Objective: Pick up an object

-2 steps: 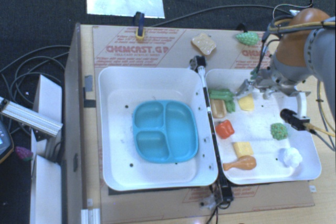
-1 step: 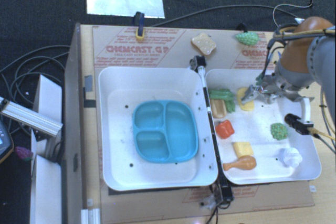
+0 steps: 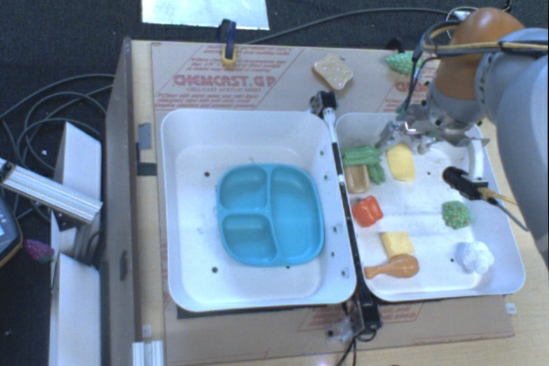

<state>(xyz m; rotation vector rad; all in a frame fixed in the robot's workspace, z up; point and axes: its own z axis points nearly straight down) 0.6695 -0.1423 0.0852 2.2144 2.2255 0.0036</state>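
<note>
My gripper hangs over the back of the right bin, open, with its fingers spread just above a yellow lemon-like toy. Nothing is between the fingers. Left of the lemon lie a green pea pod and a tan block. Further forward are a red pepper, a yellow cheese wedge and a chicken drumstick. A green broccoli and a white lump sit on the bin's right side.
The left bin holds a blue divided plate. A slice of toast and a green toy lie on the cardboard behind the bins. The arm's grey body covers the right bin's far right corner.
</note>
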